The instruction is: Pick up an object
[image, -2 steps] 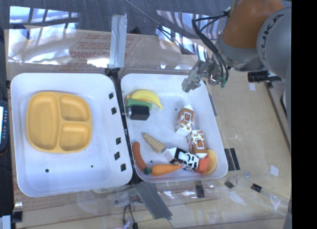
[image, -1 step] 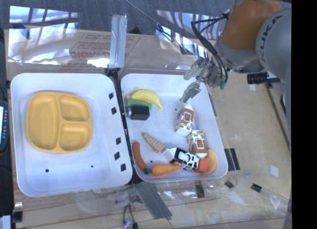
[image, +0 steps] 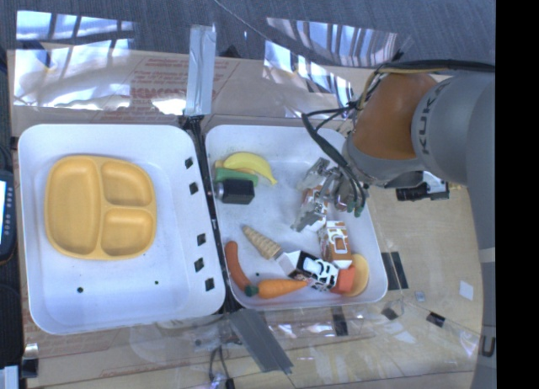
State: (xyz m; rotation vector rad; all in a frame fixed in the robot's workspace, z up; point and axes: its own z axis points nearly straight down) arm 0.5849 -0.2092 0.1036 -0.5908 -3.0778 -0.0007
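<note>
Gripper low in right bin (toys around), yellow tray left

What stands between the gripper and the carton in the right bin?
Nothing visible does. The gripper hangs just above the carton in the right bin, with bare bin floor between them. The cow toy and orange lie on the carton's far side.

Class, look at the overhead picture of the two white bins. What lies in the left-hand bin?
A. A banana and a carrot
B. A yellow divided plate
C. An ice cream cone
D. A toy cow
B: the yellow divided plate lies alone in the left bin, while the banana, carrot and other toys lie in the right bin.
</note>
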